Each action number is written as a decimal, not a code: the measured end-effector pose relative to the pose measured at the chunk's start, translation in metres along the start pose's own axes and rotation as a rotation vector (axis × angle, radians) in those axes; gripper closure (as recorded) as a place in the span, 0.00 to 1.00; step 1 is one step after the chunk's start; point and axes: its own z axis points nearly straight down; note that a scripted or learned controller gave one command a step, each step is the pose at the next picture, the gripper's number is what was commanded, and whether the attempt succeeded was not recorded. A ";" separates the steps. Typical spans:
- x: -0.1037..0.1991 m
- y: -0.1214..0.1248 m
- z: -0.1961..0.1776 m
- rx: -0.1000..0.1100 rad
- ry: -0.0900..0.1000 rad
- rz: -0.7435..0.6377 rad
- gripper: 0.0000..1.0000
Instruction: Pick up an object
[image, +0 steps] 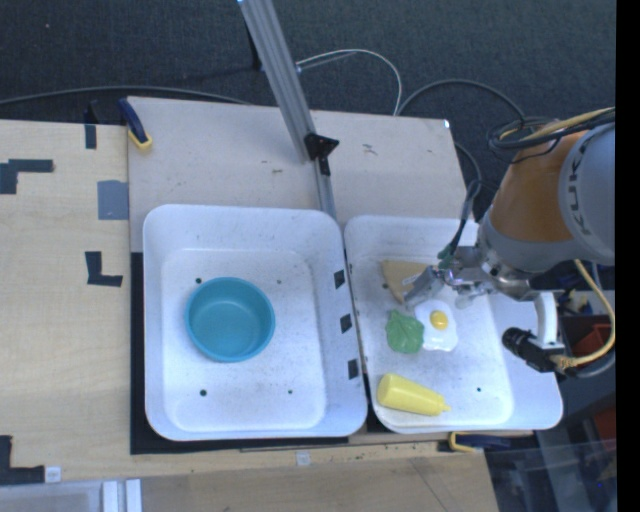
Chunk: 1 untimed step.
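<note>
Overhead, then, the scene breaks down as follows.

Bench: a pale wooden top (60, 300) with several grey and black tape marks on its left part, and a lighter board under the bins.
Floor: dark carpet (480, 50) beyond the bench, with thin cables looping across it at the top.
Pole: a slanted grey metal bar (285, 80) comes down from the top edge and ends at a black clamp just above the seam between the bins.
Clip: a small blue and yellow clamp (136, 125) sits at the board's upper left corner.
Left bin: a shallow white tray (170, 400); it holds a blue bowl (231, 318), upright, left of the tray's middle.
Right bin: a second shallow white tray (520, 395), touching the left one along its side.
Right bin contents: a tan wedge-shaped piece (395, 278) near the upper left; a green leafy toy (404, 331) just below it; a toy fried egg (439, 327) touching the green toy's right side; a yellow cone-like toy (409, 395) lying near the front edge, apart from the others.
Arm: grey with an orange section, reaching in from the right over the right bin.
Gripper: the gripper (422, 285) hangs over the tan piece's right edge, just above the egg; whether its claw is spread or pressed together cannot be told, and nothing is seen pinched in it.
</note>
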 end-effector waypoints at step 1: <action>0.008 -0.008 0.058 0.001 0.000 0.000 0.00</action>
